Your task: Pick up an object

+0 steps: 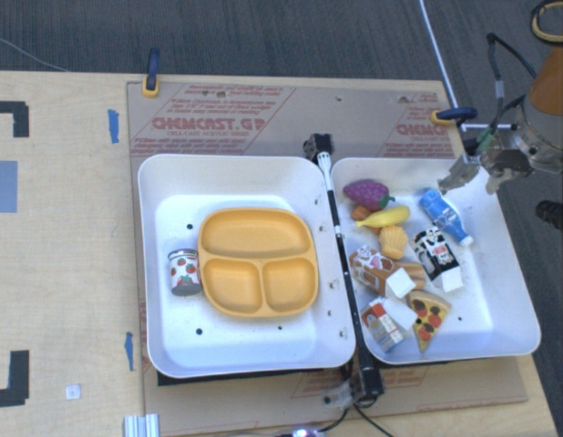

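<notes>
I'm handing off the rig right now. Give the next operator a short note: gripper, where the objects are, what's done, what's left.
Gripper: above the far right edge of the right bin, holding nothing that shows.
Right bin holds the toys: purple grapes, banana, blue bottle, black-and-white cow carton, pizza slice and other small items, all lying loose.
Left bin: yellow divided tray, small can beside it on the left.
Done: nothing picked.
Left: descend, grasp one object, lift. The blue bottle lies nearest.
</notes>
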Controlling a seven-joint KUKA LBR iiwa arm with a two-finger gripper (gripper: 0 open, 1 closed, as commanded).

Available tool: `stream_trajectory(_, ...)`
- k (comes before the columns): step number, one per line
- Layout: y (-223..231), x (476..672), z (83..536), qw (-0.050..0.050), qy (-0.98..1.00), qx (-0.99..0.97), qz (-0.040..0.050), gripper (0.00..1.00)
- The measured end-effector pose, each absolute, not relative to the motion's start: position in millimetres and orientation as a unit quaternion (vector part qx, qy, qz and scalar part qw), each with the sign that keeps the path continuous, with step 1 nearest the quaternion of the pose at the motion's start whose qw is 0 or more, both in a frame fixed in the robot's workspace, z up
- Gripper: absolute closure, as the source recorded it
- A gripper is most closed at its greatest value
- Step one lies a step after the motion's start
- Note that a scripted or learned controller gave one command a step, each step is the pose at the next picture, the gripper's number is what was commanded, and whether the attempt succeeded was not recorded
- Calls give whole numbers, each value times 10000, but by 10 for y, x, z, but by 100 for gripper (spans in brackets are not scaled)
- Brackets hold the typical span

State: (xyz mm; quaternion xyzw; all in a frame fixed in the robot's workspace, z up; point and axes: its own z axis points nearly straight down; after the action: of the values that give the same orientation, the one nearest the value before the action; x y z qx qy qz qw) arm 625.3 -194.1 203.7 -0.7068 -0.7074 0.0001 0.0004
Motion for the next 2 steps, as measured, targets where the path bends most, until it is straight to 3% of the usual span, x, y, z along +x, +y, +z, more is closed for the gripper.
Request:
stream_trajectory(1, -1865, 5908, 1116, -50, -7076, -7066, -41, 0)
stream_trajectory(2, -1863, 5922, 1226, -70, -7076, -7066, -55, 100)
